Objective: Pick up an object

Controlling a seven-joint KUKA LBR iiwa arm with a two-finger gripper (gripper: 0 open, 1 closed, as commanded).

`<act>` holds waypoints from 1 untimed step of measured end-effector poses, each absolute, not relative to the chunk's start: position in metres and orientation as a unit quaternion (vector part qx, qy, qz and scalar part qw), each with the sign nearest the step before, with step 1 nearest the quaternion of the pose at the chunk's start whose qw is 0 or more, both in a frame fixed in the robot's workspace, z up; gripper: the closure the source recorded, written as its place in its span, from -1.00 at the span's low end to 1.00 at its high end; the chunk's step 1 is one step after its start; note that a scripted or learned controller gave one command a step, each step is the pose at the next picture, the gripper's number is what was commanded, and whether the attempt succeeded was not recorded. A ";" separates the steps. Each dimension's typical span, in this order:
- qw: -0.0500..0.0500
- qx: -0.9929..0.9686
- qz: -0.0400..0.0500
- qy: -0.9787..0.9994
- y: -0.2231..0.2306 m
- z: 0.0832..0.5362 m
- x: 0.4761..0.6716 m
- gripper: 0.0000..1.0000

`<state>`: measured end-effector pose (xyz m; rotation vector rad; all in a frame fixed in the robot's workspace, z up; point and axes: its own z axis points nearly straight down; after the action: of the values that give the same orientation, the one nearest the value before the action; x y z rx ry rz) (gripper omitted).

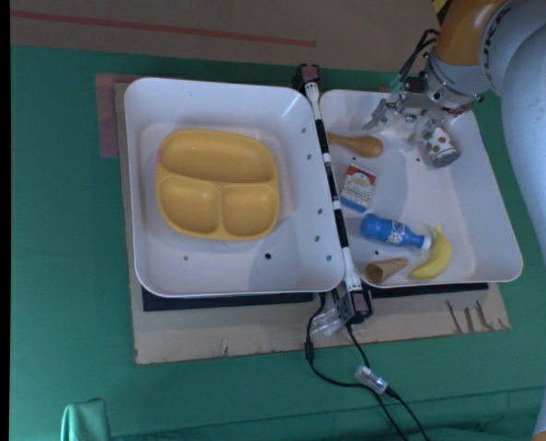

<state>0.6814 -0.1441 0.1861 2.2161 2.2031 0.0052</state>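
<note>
Up at the far end of the right bin (494, 246), the gripper (418, 122) hangs beside a small cup (437, 145), can't tell its grip state.

From my remote station, the single fixed camera looks down at a slant on the green-covered desk (62, 246), far enough back to take in both shallow white plastic bins: the left bin (153, 246) and the right bin (480, 200) side by side. The grey arm with its orange band (521, 81) enters from the frame's right.
</note>
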 end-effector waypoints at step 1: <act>0.008 0.709 0.002 0.705 -0.144 0.186 0.681 -1.00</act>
<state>0.6814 -0.1441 0.1861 2.2161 2.2031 0.0052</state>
